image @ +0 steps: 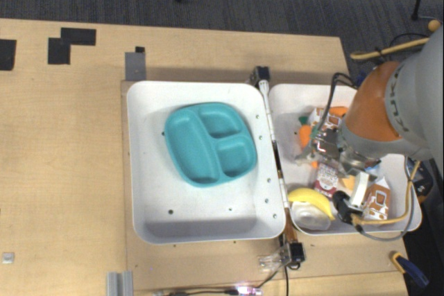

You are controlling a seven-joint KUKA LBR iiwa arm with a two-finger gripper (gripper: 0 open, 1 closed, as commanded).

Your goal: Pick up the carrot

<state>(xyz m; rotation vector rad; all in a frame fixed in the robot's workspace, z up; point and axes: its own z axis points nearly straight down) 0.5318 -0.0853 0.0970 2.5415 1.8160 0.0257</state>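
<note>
White plastic, 2 shallow bins side by side on a tan wooden bench [69, 170].

Left bin [149, 215]: holds 1 teal tray [208, 143], 3 compartments, sitting a little tilted toward the bin's upper middle. Nothing visible in the compartments.

Right bin [291, 97]: crowded. Banana [312, 200] at the lower left, with a clear glassy item [312, 218] just below it, touching or nearly so. A red-and-white packet [326, 180] lies above the banana; its print is too small to read. A brown-and-white packet [378, 199] sits at the lower right, writing also unreadable.

Carrot [305, 136]: orange piece with a green bit at its top end, in the upper left part of the right bin, just left of the gripper. A second orange patch [338, 110] shows near the bin's top, partly hidden by the arm; cannot tell what it is.

Arm [409, 97]: grey, orange band, reaching in from the right over the right bin. Gripper [326, 142] is low over the bin's middle, close beside the carrot. Cannot tell whether its pincer is apart or together, nor whether it touches the carrot.

No brand or label legible anywhere.
</note>
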